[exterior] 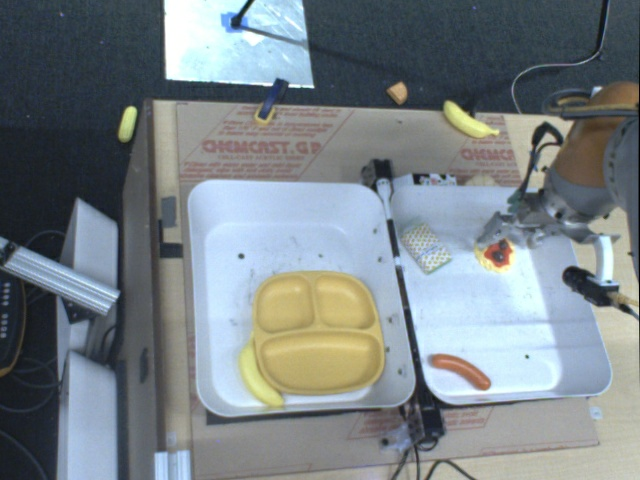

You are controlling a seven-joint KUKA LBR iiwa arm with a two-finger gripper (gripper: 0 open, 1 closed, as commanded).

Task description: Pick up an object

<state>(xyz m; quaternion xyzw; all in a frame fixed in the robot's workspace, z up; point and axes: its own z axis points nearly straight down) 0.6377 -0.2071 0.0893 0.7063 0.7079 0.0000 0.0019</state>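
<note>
The grey arm with the orange band (600, 158) runs off the right edge, its jaws blur over the small red-and-yellow toy (496, 256), and the yellow divided plastic plate (318, 330) covers part of the yellow toy banana (256, 378).

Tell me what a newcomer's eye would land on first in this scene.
The big yellow divided tray fills the near half of the left bin, with a yellow banana tucked against its near-left corner. In the right bin, the gripper hangs at the far side right over a small red-and-yellow toy, while an orange-red sausage lies alone near the front edge.
</note>
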